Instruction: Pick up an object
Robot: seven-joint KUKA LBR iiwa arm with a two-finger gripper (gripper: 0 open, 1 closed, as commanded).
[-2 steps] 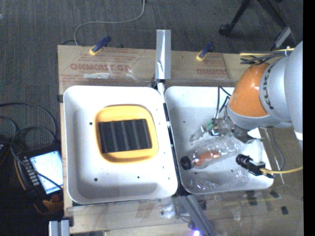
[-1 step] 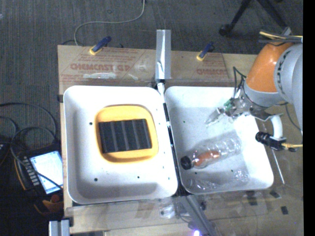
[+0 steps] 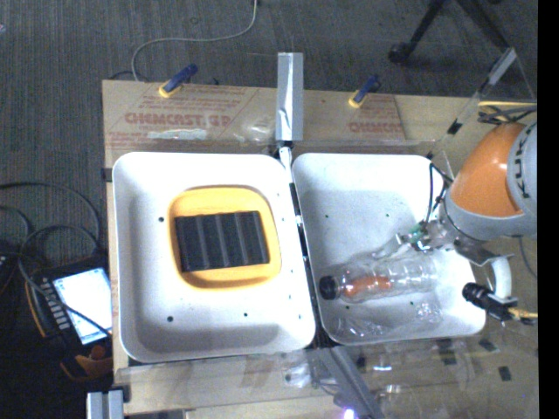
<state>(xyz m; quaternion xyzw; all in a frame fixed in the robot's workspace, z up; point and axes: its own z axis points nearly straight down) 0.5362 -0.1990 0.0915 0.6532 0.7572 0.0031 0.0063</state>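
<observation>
Reaching into right bin (image 3: 349,177): gripper (image 3: 425,236) sits at far end of clear bottle (image 3: 384,279); jaw state, you cannot tell. Centre over bottle body, avoid crinkled wrapper (image 3: 371,326).

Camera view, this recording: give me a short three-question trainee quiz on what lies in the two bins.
1. True or false: the yellow tray with dark slats lies in the left bin.
2. Which way does the dark cap of the clear plastic bottle in the right bin point? A) toward the divider between the bins B) toward the arm C) straight up
3. Fill in: the arm bears an ___ band above its wrist.

Key: 1 true. 2 A; the bottle lies on its side. 3 orange.
</observation>
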